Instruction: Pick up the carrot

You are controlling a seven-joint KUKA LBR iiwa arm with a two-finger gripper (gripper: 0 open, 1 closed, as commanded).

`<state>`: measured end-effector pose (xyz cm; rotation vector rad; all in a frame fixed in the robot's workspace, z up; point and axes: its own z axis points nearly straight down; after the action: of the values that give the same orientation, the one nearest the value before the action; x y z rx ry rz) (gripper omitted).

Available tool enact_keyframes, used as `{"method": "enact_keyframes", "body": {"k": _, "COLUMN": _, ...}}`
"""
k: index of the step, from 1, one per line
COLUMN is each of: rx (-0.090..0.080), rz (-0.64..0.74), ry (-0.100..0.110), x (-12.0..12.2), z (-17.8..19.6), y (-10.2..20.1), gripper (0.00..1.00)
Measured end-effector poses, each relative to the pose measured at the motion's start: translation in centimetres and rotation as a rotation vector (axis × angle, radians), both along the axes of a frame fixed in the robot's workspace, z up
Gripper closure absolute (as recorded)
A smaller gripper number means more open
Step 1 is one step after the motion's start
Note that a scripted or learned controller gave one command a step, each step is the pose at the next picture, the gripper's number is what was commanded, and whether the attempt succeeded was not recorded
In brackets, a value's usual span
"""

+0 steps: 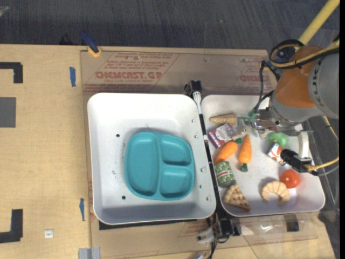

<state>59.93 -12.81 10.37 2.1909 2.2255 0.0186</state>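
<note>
The bench (43,161) is lying under everything, brown and flat, and it is carrying two shallow white bins side by side. The left bin (108,117) is holding a teal divided tray (160,165), which is sitting near the bin's middle. The right bin (318,193) is holding a scatter of toy food. The arm (312,85) is reaching in from the right, its orange band showing above the wrist, and its gripper (264,122) is hanging over the upper part of the right bin; whether the jaws are wide or narrow I cannot tell, as the wrist is covering them. The carrot (245,150) is lying near the middle of the right bin, orange end up and green tip pointing down, just below and left of the gripper and apart from it. A second orange piece (226,151) is lying just beside the carrot on its left. A croissant (275,191) is resting near the bin's lower right, with a red tomato (290,178) just above it. A pizza slice (236,197) is lying at the lower left.
</note>
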Motion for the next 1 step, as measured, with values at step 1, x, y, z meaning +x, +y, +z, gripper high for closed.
{"method": "enact_keyframes", "body": {"k": 1, "rx": 0.004, "rz": -0.107, "ry": 0.010, "x": -4.32, "z": -1.46, "y": 1.75, "gripper": 0.00}}
